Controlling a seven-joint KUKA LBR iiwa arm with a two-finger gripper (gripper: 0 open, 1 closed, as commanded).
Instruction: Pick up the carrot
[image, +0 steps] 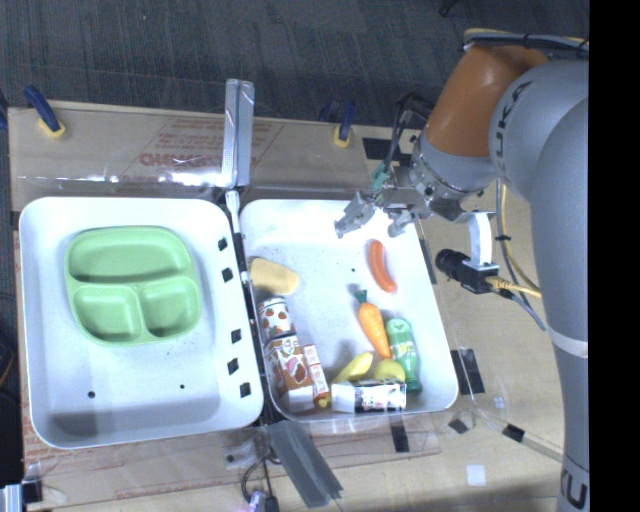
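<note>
Carrot (372, 325) lay near the right bin's (300, 215) right edge, leaf end up, beside the green bottle (404, 352); you saw the gripper (378, 217) spread, empty, above the back edge, likely positioning to descend.

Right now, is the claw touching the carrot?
Apart. The camera view shows the claw open near the bin's far edge, with bare bin floor and a sausage between it and the carrot.

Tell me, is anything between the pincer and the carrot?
Yes, sort of. The hot dog lies between the open pincer and the carrot. From above, nothing covers the carrot, though a green bottle lies close beside it.
</note>
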